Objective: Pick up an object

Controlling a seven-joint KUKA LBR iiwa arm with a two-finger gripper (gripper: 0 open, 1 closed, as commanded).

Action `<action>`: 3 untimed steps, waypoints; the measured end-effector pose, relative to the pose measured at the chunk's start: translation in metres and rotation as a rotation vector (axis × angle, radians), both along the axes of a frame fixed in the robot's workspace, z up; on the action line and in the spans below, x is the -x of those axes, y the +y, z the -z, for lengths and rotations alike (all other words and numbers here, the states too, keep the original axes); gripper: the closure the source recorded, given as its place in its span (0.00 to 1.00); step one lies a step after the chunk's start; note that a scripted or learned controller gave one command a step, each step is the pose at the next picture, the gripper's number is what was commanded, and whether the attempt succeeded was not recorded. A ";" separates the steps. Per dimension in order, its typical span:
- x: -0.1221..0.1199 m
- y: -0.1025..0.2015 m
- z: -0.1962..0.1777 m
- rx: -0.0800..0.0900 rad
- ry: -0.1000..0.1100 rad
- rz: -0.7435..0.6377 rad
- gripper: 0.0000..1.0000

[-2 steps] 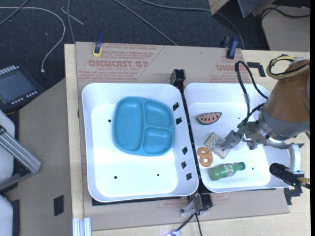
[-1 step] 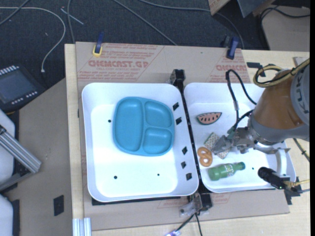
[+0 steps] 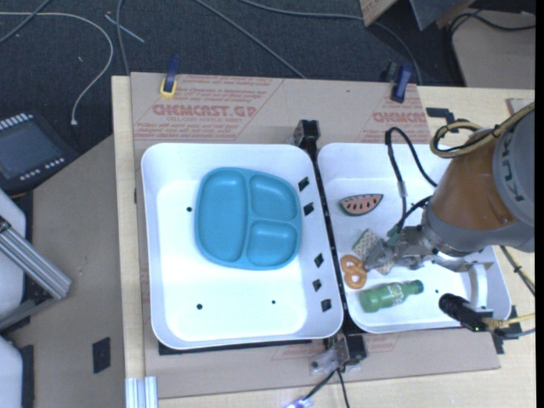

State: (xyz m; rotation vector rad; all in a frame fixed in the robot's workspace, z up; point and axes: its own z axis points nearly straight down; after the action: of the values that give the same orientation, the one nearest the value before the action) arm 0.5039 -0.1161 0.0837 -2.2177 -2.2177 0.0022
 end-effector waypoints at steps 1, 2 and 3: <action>-0.001 0.000 -0.012 0.000 -0.003 0.001 1.00; -0.003 -0.001 -0.055 0.003 -0.009 -0.001 1.00; -0.004 -0.004 -0.098 0.004 -0.010 -0.001 1.00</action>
State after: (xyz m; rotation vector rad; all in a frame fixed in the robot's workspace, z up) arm 0.5074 -0.1200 0.1819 -2.2238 -2.2253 -0.0050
